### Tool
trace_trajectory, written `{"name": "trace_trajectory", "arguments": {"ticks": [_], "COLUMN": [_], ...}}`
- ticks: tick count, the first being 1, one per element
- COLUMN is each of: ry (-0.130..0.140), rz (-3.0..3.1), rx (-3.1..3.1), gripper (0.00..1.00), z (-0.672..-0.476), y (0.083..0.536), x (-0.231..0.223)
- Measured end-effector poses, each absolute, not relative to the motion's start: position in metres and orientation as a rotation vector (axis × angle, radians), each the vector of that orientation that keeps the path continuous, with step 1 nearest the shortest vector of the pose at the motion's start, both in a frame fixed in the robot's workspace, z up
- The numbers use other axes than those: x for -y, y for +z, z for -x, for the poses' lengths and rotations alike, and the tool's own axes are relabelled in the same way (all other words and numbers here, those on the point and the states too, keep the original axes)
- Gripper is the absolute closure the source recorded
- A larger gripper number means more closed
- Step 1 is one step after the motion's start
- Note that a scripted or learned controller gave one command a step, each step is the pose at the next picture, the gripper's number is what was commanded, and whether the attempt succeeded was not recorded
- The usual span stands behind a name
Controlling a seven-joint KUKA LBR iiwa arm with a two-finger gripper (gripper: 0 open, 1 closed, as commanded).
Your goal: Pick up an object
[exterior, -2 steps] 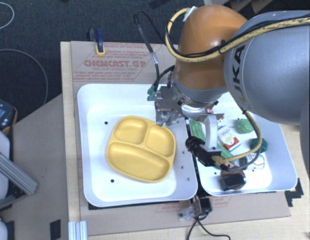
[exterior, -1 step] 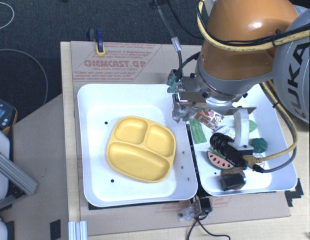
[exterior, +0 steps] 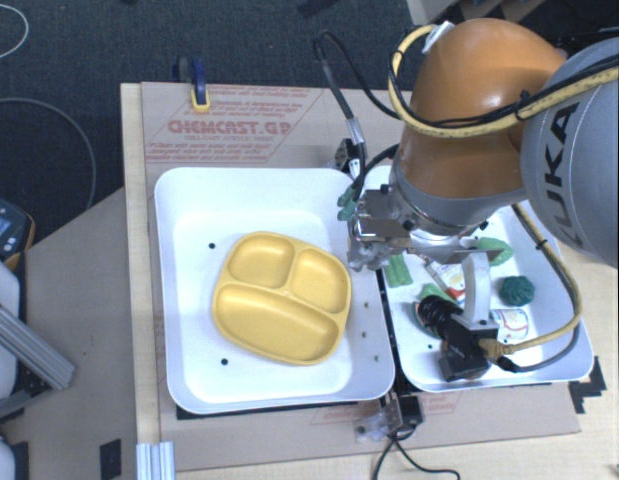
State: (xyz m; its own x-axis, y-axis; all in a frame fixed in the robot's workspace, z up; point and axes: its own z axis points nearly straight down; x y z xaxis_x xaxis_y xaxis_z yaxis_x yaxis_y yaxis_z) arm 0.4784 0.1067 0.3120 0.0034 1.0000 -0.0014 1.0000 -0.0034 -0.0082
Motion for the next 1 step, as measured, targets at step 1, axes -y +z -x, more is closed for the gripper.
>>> {"name": "trace_trajectory", "arguments": {"ticks": [1], "ry": [0.0], "rz": [2.222], "rx": [2.221], "gripper": [1.0], "z": [-0.4796], "y": [0.3252], "x": [-0.1079]}}
